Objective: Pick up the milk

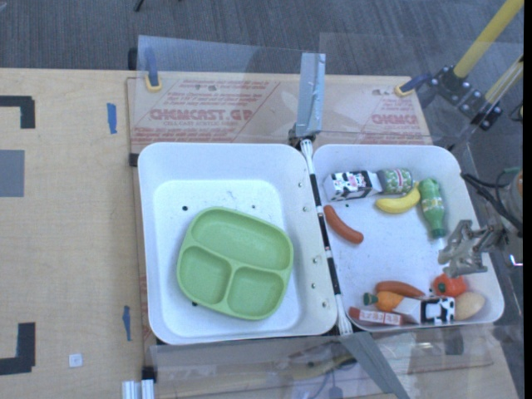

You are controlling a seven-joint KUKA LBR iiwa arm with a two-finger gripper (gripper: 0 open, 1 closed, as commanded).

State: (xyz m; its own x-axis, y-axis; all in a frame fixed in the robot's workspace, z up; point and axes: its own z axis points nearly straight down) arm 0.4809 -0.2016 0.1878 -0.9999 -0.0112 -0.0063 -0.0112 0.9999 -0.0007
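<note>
**Milk cartons lie in the right bin**

Nearest, along the right bin's [391, 152] front edge, a cow-patterned milk carton [437, 310] lies between a carrot [399, 288] and a tomato [449, 285]. The gripper [467, 248] hangs near the bin's right wall; whether it is spread, I cannot tell. Farther back: a sausage [343, 224], banana [397, 202], green bottle [431, 208], and a second milk carton [349, 184]. The left bin [158, 223] holds a green divided plate [234, 263].
</note>
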